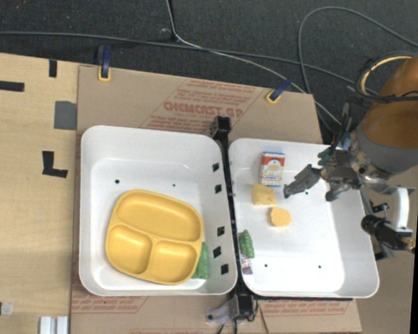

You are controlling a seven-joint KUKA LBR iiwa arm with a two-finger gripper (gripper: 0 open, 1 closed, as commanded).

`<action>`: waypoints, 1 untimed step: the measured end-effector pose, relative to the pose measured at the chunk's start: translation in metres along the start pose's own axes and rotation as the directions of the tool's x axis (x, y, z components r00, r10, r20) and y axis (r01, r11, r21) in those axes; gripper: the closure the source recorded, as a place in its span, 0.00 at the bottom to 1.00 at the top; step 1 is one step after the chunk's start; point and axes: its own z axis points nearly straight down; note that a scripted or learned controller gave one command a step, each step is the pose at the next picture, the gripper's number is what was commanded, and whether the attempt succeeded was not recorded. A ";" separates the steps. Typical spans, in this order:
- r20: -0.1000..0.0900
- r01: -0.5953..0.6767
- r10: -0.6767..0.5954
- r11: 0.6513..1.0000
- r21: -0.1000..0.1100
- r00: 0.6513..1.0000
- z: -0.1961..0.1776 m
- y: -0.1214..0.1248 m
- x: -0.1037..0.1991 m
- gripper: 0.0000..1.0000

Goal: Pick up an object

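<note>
My gripper (314, 187) hangs over the right bin (330, 280), its two dark fingers spread apart with nothing between them. Just left of it lie a pale yellow wedge (263, 196) and a small round orange-yellow piece (280, 217). A small red and white carton (272, 167) stands near the bin's far left corner. A green packet (246, 245) lies against the bin's left wall. A yellow divided tray (154, 236) fills much of the left bin (108, 162).
A green item (203, 262) is wedged between the yellow tray and the left bin's right wall. A black divider (225, 193) runs between the bins. Cables cross the dark surface behind the cardboard base (192, 104).
</note>
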 end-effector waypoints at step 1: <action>0.002 0.003 -0.003 1.000 -0.011 1.000 -0.006 0.002 0.000 0.00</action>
